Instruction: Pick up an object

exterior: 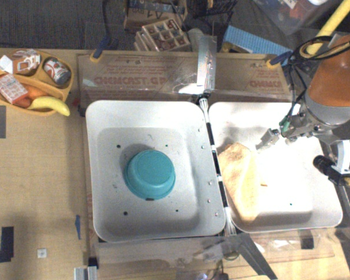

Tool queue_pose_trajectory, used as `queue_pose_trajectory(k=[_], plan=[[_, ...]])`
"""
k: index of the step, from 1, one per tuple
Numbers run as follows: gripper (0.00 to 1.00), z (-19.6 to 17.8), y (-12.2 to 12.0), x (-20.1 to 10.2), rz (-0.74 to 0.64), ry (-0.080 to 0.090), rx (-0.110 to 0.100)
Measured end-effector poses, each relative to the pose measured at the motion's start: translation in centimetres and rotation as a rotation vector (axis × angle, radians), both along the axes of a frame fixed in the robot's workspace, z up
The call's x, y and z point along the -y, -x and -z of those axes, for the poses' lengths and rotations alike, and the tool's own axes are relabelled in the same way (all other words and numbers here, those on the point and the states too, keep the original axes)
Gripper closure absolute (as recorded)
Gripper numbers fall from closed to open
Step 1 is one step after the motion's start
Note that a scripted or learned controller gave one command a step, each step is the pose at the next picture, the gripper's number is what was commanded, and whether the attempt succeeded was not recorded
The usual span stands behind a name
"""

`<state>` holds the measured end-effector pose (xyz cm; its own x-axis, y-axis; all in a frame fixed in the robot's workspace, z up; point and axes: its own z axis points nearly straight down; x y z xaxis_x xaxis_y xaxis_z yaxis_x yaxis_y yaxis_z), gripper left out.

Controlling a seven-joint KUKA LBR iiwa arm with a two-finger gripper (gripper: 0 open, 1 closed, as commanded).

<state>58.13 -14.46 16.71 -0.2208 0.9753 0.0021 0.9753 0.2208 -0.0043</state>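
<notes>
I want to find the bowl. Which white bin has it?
The left bin holds the teal bowl; the right bin holds a tan object.

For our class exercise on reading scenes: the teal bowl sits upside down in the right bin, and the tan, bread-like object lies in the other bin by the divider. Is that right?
Not quite. The camera view shows the teal bowl in the left bin, not the right. The rest stands: it sits upside down, and the tan, bread-like object lies in the other bin, by the divider.
</notes>
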Motion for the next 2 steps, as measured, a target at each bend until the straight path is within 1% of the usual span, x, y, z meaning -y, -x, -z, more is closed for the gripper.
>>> queue_pose_trajectory(k=[1, 2], plan=[[0.0, -5.0, 3.7, -1.1, -0.069, -0.001, -0.001], [0.0, 7.2, 6.1, -2.5, -0.056, 0.001, 0.011]])
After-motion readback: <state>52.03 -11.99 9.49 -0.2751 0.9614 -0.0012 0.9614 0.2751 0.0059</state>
